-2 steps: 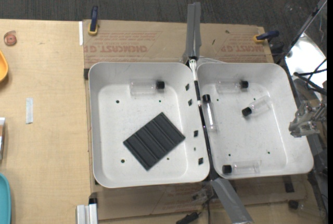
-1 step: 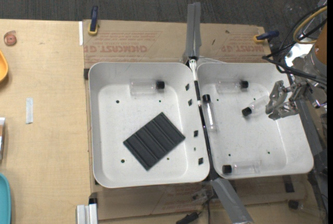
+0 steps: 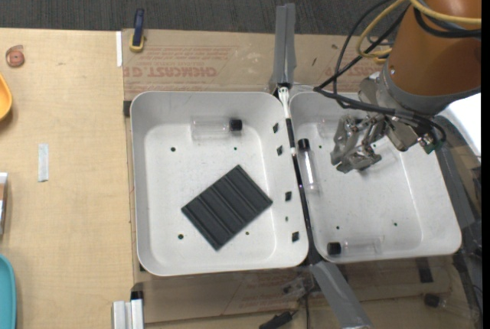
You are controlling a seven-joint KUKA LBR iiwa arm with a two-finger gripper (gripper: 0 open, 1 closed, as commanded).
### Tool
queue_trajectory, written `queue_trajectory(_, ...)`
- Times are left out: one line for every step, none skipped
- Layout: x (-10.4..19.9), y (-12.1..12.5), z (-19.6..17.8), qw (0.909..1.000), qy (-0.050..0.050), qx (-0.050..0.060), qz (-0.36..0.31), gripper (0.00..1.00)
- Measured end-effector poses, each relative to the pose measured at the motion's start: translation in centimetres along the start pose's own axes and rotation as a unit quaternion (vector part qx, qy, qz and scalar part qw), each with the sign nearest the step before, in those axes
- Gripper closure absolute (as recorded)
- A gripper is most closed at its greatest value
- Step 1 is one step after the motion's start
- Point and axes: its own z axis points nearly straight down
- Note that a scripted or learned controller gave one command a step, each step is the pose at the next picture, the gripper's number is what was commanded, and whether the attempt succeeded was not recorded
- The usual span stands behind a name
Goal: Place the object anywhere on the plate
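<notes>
A dark ribbed rectangular plate (image 3: 227, 206) lies flat and turned diagonally in the left bin (image 3: 145, 190). A clear tube with a black cap (image 3: 217, 127) rests near that bin's far wall. The right bin (image 3: 429, 205) holds two more such tubes: one (image 3: 307, 167) along its left wall and one (image 3: 357, 247) by its near wall. My gripper (image 3: 354, 150) hangs low over the far left part of the right bin, just right of the tube at the wall. The gripper's metal parts are cluttered and hard to read.
A grey divider bar (image 3: 285, 52) runs between the bins at the back. Cardboard (image 3: 199, 63) lies behind the left bin, with a blue-handled tool (image 3: 138, 27) on it. The wooden bench (image 3: 61, 167) extends left. Cables (image 3: 367, 37) loop from the arm.
</notes>
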Motion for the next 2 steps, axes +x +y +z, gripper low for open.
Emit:
queue_trajectory(-1.7, 6.1, 2.5, 0.9962, 0.001, -0.001, -0.087, 1.0)
queue_trajectory(-6.7, 8.9, 8.6, 0.9913, 0.001, -0.001, -0.132, 1.0)
